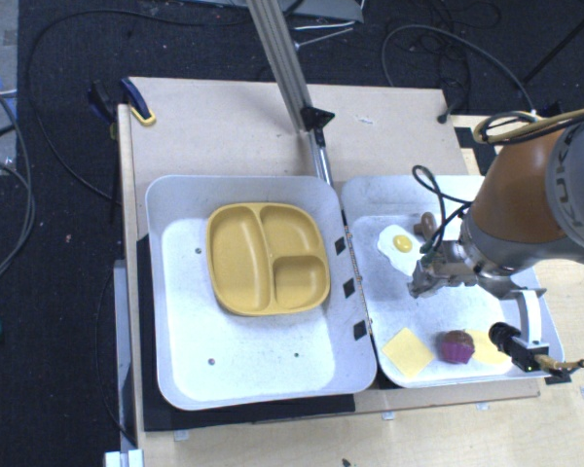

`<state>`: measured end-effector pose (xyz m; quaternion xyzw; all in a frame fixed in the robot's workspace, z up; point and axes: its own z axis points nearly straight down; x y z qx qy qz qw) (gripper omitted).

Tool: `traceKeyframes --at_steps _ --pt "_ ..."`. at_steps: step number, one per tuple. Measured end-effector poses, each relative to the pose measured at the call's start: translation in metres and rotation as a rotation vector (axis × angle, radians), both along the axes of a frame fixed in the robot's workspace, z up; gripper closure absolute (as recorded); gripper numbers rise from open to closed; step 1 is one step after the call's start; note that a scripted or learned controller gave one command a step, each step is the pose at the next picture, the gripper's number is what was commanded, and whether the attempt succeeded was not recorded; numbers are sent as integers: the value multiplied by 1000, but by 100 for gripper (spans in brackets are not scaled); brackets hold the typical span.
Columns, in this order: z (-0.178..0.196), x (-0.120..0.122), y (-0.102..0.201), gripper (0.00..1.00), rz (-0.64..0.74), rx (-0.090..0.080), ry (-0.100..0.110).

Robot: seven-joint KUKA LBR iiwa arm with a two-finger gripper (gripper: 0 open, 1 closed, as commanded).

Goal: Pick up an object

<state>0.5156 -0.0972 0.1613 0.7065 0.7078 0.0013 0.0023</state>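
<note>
The toy fried egg (397, 244) lies flat in the right bin (370, 202), toward its far left part: a smooth white blob with a rounded, glossy yellow yolk raised near its middle, plastic by the look of it. Just beside it to the right stands a small brown item (427, 225), too small to name. The gripper (420, 285) hangs just right of and nearer than the egg, its dark metal tip low over the bin floor; whether the jaws are spread or closed cannot be told from this angle, and nothing can be seen between them. Black cables loop from the wrist over the egg's far side.

Nearer the front edge of the same bin lie a flat pale-yellow square, like a cheese slice (408, 351), a rounded dark-purple lump (456, 346) with a matte skin, and touching it on the right a second flat yellow piece (490, 347).

The left bin (165, 261), white and shallow with rounded corners, holds a mustard-yellow divided tray (269, 258) with three compartments, smooth and moulded. Both bins rest on a pale wooden bench (224, 125).
</note>
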Motion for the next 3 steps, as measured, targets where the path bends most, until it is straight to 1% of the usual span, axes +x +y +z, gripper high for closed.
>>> traceKeyframes --at_steps 1,2,3 --pt "45 8 1 100 1 0 1" --pt "88 6 1 100 1 0 1" --pt "94 23 47 100 6 2 2"
